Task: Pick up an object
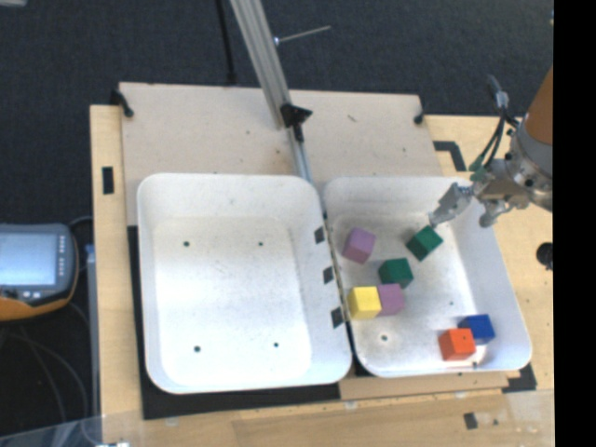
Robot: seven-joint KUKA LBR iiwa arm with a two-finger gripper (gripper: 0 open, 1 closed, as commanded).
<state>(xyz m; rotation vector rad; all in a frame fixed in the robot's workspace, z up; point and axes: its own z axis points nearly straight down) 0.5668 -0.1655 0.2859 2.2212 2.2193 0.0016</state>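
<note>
Right bin [498, 277] holds scattered blocks; the gripper [466, 208], fingers spread, hovers by its far edge.

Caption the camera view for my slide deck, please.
Tool poised over right bin, near a green block among coloured blocks.

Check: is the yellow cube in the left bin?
No. The yellow cube sits in the right bin, touching a purple cube near the divider.

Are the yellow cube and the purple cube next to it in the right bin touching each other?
Touching. The camera view shows the yellow cube pressed side by side against the purple cube, with no white bin floor visible between them.
</note>
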